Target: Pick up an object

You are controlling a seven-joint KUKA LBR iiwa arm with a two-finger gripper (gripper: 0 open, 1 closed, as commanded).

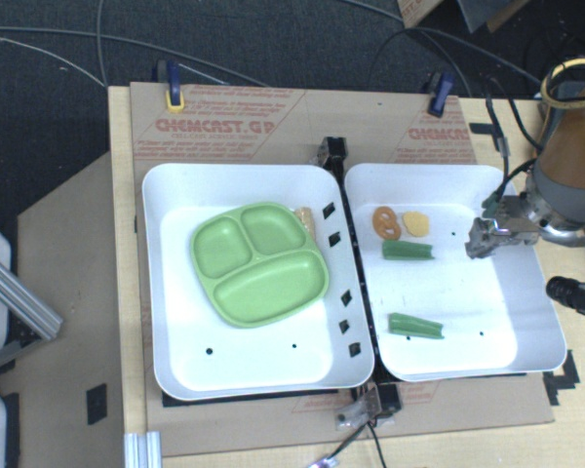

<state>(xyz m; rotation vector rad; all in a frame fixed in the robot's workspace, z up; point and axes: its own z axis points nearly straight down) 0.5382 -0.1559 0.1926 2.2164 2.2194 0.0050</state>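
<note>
My gripper [480,239] hangs over the right side of the right bin [526,330]; it is small and dark against the white, and I cannot tell its state. It holds nothing I can see.

The things I could pick up lie to the gripper's left in that same bin. Nearest is a flat green strip [408,251], lying level with the gripper, with bare white floor between us. Just above the strip sit a pretzel-shaped brown piece [387,223] and a small round yellow piece [416,224], side by side and almost touching. A second green piece [415,327], long and slightly tilted, lies well below the first, nearer the bin's front edge. Nothing lies between the gripper and these four.

The left bin [175,291] carries a green divided plate [260,262] with three compartments, smooth and rounded, turned at a slant. A small tan thing [304,220] peeks out at its upper right corner, touching the plate. Black clips run down the seam between the bins. Both bins look like thin glossy plastic, resting on a brown cardboard sheet [229,115] over the worktop, clamped at the far edge by two blue clamps [175,84].
</note>
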